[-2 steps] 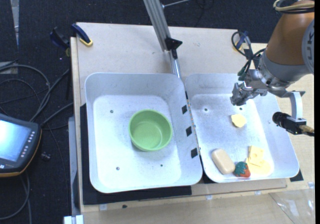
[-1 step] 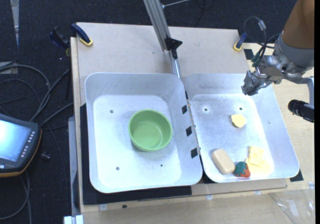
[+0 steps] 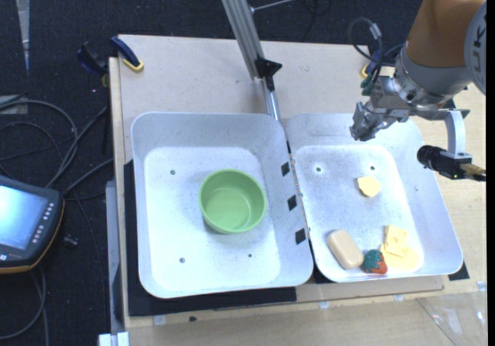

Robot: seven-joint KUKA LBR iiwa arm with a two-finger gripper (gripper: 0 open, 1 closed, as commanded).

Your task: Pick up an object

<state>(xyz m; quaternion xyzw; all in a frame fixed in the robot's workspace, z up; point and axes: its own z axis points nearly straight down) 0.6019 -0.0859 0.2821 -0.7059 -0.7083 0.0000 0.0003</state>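
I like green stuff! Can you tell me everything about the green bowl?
The green bowl is round, pale green and looks like smooth plastic. It stands upright, open side up, with nothing visible inside. It sits on the floor of the left bin, near the middle, touching only the bin floor. The gripper hangs far from it, above the right bin.

Tablet (image 3: 23, 222) left of bench; blue-yellow clamp (image 3: 124, 53) at corner.
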